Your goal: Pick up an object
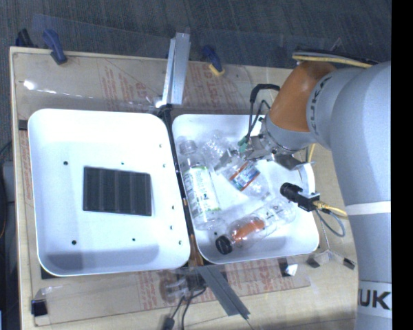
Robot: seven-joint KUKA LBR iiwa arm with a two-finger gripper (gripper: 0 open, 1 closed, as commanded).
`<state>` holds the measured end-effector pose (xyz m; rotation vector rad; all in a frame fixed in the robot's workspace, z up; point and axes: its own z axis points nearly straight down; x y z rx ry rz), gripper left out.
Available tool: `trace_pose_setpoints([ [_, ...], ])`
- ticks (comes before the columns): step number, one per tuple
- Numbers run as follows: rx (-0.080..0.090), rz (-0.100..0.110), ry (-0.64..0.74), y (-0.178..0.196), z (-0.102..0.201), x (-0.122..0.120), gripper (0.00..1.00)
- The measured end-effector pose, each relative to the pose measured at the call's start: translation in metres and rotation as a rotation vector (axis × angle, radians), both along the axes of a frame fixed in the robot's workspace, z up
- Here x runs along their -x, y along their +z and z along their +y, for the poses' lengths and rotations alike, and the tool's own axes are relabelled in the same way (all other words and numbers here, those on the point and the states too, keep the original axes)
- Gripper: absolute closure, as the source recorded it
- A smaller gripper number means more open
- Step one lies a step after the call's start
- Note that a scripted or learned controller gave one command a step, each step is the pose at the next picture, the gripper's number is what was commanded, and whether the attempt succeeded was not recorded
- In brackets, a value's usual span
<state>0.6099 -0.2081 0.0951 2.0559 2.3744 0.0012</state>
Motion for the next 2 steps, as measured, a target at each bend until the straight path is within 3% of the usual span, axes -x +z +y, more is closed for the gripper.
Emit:
trace_pose_setpoints([
  [1,0.001,-0.001,0.004,0.011,0.000,-0.001,1.00],
  [2,0.000,0.002,0.035,0.078,0.061,-0.027,1.00],
])
